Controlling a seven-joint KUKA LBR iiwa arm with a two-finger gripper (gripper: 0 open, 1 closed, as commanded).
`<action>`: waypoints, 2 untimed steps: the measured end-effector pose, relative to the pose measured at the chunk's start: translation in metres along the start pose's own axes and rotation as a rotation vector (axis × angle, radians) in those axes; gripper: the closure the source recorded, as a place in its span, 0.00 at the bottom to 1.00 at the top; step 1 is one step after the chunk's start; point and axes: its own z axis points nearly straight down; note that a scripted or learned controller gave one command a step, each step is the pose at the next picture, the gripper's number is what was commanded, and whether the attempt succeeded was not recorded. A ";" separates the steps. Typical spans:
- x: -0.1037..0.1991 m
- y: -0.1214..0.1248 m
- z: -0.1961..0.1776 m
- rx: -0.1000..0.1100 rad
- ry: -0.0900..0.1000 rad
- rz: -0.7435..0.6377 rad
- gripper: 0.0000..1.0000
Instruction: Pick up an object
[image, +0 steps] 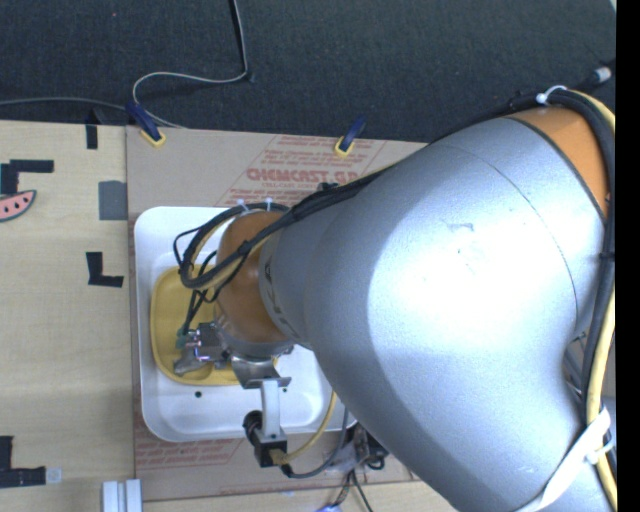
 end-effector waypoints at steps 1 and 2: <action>0.016 0.066 0.004 0.013 -0.004 0.001 0.00; 0.002 0.068 -0.007 0.021 -0.027 0.011 1.00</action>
